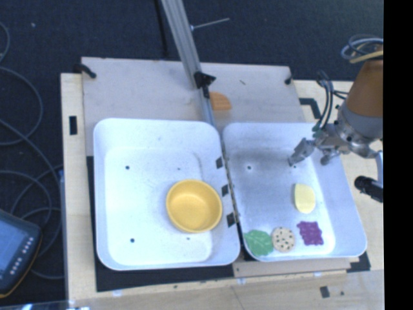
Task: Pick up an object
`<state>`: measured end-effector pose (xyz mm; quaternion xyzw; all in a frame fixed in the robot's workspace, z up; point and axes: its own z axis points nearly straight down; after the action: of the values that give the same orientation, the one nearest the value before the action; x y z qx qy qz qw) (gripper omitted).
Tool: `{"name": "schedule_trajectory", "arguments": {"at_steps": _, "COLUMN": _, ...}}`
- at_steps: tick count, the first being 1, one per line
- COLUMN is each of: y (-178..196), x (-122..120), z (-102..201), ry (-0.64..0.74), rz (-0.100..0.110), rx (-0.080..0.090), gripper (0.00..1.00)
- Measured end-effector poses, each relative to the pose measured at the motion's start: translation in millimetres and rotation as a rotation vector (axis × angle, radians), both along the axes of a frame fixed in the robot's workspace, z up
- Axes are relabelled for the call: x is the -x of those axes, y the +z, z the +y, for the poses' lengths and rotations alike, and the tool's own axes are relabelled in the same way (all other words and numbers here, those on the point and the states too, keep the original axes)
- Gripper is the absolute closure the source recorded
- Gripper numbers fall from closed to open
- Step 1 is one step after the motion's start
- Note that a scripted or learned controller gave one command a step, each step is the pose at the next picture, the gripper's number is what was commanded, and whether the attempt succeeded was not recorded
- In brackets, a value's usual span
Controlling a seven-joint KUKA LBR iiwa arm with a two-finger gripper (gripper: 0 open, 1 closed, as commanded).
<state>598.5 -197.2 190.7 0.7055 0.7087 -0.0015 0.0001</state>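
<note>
The right bin (258, 154) holds a pale yellow oval piece (304, 197), a purple piece (310, 232), a round cookie (282, 238) and a green piece (259, 242) along its front edge. A yellow bowl (193, 205) sits in the left bin (129, 154). My gripper (312, 157) hovers over the right bin's far right part, just beyond the yellow oval. Its two fingers stand apart, open, with nothing between them.
An orange object (219, 102) lies on the board behind the bins. A slanted metal pole (184, 37) rises from the spot where the bins meet at the back. A tablet (13, 250) lies off the bench at the lower left.
</note>
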Motion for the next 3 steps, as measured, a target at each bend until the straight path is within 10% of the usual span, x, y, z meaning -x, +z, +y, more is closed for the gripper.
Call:
{"name": "schedule_trajectory", "arguments": {"at_steps": 2, "y": -92, "x": -2, "z": -2, "ry": -0.004, "rz": 0.000, "rx": 0.000, "gripper": 0.00}}
{"name": "schedule_trajectory", "arguments": {"at_steps": 3, "y": -78, "x": -4, "z": -4, "ry": -0.006, "rz": -0.008, "rx": 0.001, "gripper": 1.00}}
